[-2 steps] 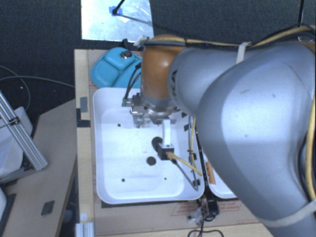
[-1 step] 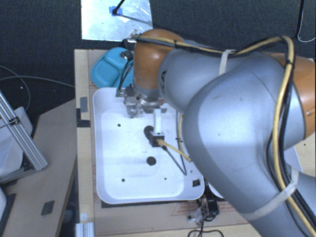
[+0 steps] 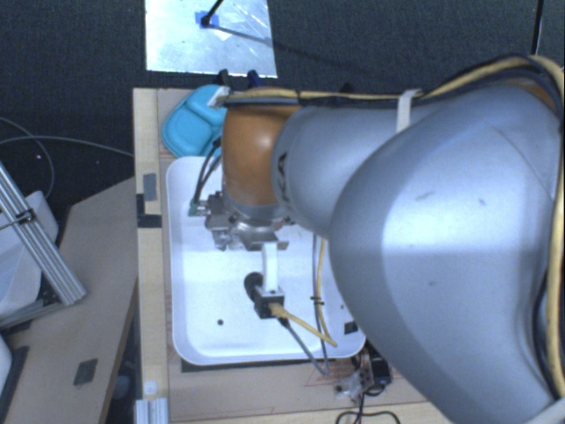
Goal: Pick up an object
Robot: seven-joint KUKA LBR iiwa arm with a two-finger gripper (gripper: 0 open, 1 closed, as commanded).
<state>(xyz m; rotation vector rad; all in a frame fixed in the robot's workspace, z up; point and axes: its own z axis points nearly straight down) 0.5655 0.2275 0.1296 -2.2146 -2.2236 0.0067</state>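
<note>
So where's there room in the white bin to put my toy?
The bin has bare floor along its left wall and down to the near left corner, beside the arm. It's crowded at the far left corner, by the blue thing, and on the right, where the arm covers the bin.

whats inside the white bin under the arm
Bare white floor with one small dark speck shows on the near left side of the bin. The arm covers its right and far parts, so anything there is hidden.
</note>
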